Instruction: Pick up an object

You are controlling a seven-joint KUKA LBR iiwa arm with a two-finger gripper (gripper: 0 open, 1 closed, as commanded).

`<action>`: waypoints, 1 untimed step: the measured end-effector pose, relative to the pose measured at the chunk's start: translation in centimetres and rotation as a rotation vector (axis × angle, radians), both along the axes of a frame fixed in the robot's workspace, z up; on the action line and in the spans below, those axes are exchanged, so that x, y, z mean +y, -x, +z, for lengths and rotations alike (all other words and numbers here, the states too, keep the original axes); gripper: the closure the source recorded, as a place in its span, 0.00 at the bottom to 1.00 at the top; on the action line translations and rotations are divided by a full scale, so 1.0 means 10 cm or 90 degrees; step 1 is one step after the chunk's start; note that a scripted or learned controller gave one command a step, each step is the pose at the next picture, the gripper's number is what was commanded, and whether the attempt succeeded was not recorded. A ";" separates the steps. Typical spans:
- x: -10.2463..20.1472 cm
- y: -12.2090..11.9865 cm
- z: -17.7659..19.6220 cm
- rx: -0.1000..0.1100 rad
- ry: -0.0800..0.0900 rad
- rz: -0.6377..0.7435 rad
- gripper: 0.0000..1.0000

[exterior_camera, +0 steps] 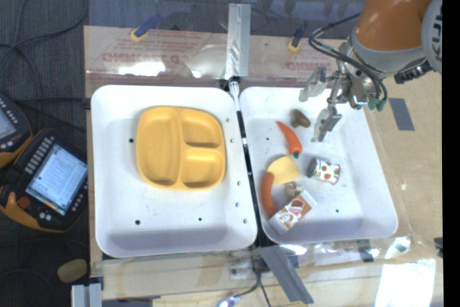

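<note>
Two white bins side by side on bench; left bin (115, 226) holds a yellow tray (180, 147) w/ three compartments, lying flat, roughly centred, slightly toward the back. Right bin (374, 205) holds the loose items: small brown lump (300, 118) near the back, orange carrot (290, 138) just in front of it, pointing diagonally toward the front-right w/ a green tip. Further forward — a yellow wedge (284, 170) touching an orange sausage-like piece (267, 193) that runs down along the bin's left wall. Small can (325, 170) w/ red-and-white label lies on its side right of the wedge, apart from it. Flat carton (294, 211) w/ red print sits tilted at the front, just beside the sausage piece; a small dark item between wedge and carton, too small to identify. Arm enters from the right, orange band visible above wrist. Gripper (325, 124) is over the back part of right bin, right of the lump and carrot, near but not touching either as far as can be seen. Fingers appear parted, nothing between them — no object grasped. Outside the bins: grey pendant (50, 180) w/ lit screen at far left on the floor, cables nearby.
</note>
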State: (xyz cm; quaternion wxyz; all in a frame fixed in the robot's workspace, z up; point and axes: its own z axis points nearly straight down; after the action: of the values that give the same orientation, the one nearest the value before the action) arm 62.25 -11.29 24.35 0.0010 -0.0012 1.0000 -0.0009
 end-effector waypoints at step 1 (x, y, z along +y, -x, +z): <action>0.08 -0.43 -1.46 0.000 0.000 -0.093 0.00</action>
State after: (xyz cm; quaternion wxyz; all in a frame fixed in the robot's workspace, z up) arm 66.51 -10.53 9.74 0.0006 0.0720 0.9974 -0.0007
